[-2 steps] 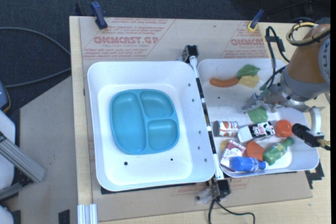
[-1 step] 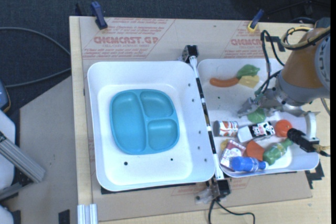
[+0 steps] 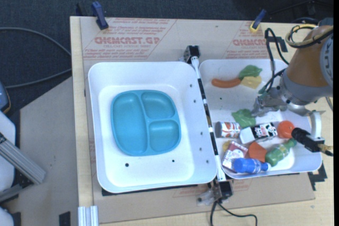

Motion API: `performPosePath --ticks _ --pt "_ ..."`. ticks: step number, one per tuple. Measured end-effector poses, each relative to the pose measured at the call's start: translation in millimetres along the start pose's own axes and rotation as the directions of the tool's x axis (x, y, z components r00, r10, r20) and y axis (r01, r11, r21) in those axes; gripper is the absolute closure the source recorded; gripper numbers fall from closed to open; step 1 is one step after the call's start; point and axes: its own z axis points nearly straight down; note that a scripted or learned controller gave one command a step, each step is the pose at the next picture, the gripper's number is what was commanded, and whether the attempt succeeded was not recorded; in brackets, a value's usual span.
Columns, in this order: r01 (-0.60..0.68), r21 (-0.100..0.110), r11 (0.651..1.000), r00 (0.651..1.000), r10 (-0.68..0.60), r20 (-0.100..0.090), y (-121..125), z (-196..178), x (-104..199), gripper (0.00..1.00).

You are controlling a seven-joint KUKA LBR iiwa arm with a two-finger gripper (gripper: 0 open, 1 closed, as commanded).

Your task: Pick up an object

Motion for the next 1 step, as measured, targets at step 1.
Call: performPosePath --ticks 1 --pt "0.000 0.000 1.000 1.000 0.000 0.000 -0.1 0.1 0.0 0.00"
